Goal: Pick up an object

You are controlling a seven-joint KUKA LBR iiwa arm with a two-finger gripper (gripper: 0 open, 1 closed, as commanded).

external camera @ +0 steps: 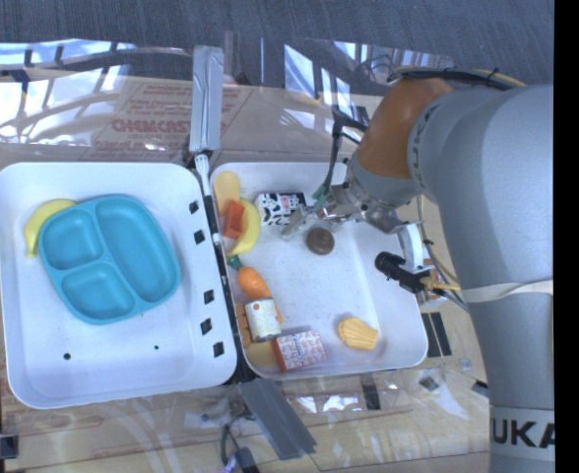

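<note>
Bins sit side by side on the bench; the right bin (pixel 398 348) serves as landmark. Within it, the gripper (pixel 307 221) hangs near the far middle, just beside a small brown round object (pixel 320 240) resting on the bin floor. Whether its pincer is wide or narrow cannot be told. Along this bin's left wall lie a banana (pixel 251 227), a carrot (pixel 254 283) and a small can (pixel 262 318); a black-and-white carton (pixel 280 206) sits near the far wall. Toward the near wall are a red patterned box (pixel 299 349) and a yellow ridged piece (pixel 357 334). Left of the right bin, the other bin (pixel 33 372) carries a blue divided plate (pixel 107 256).
</note>
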